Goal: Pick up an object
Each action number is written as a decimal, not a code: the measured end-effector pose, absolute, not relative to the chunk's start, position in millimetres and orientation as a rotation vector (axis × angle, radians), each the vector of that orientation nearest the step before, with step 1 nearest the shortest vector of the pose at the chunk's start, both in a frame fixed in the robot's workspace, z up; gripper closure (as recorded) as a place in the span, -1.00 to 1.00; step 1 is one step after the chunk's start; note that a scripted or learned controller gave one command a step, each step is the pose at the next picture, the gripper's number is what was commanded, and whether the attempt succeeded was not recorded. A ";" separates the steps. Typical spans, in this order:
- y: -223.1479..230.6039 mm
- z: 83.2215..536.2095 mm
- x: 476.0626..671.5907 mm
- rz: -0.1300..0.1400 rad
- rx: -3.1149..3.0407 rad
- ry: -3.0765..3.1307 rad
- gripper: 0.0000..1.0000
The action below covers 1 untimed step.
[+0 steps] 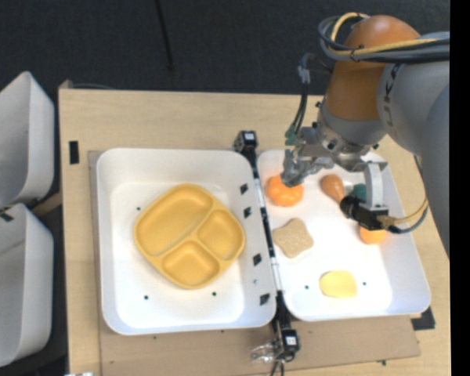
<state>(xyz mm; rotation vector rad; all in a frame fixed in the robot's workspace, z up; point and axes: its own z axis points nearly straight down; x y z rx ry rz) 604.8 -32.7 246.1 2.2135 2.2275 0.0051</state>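
Pale wood bench (164, 120) on dark floor bears 2 white bins (117, 304); jaws (291, 177), state unclear, over an orange object (284, 193).

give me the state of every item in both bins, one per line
yellow divided plastic plate: flat, upright, left bin
round orange toy fruit: right bin, under gripper
tan toast slice: lying flat
yellow oval piece: lying flat
brown egg-shaped piece: resting, untouched
small orange piece: beside arm cable

No legible text, label, brand, number or sign found — none on bins, bench, arm or the objects.
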 end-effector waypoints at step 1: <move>20.9 250.1 610.5 0.005 2.213 2.229 1.00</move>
